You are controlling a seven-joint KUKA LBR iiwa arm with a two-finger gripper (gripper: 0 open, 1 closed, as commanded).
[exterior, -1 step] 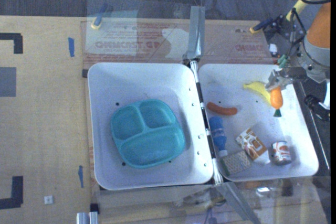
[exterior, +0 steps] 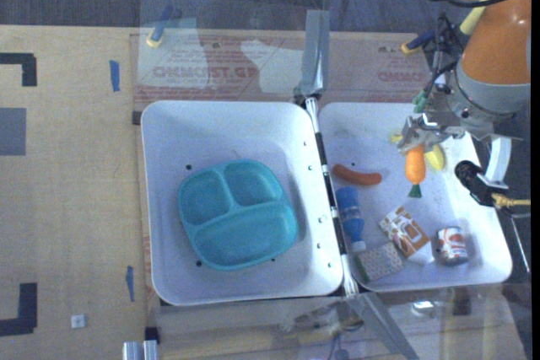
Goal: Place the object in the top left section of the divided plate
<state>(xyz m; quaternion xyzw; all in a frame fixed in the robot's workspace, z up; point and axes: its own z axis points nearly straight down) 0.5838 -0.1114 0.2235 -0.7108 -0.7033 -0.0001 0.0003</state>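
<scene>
A grey robot arm with an orange band (exterior: 498, 46) reaches in from the upper right of the frame. Its claw (exterior: 419, 139) hangs over the right white bin (exterior: 494, 261), fingers closed on the top of a small orange toy carrot (exterior: 414, 168), which hangs tip-down. Below lie a reddish sausage (exterior: 357, 175), a blue bottle (exterior: 349, 215), a small carton (exterior: 403, 232) and a can (exterior: 450, 244). In the left white bin (exterior: 169, 131) sits a teal divided plastic plate (exterior: 238, 213), well apart from the carrot.
</scene>
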